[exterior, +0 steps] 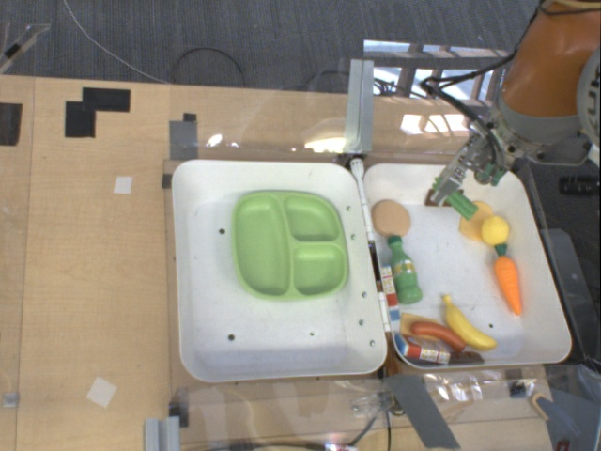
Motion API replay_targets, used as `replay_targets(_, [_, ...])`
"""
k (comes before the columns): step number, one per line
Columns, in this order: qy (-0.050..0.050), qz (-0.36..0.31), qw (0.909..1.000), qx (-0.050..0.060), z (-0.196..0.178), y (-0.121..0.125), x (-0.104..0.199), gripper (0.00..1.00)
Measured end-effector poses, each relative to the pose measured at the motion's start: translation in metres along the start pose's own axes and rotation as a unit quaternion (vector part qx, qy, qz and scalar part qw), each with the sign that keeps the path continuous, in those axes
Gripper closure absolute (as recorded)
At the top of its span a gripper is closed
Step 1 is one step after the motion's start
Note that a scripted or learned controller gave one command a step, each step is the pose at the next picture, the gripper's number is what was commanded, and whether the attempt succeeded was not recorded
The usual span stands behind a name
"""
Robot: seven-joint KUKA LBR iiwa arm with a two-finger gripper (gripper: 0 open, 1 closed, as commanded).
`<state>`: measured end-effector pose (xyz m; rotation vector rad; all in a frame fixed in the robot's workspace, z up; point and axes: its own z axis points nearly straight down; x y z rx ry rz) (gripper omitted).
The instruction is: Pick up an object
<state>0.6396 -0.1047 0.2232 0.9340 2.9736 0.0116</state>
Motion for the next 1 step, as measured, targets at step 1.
replay_targets(1, [0.006,0.053,0.9986,0.004,-0.0336,0.0384,0.0475,1.00])
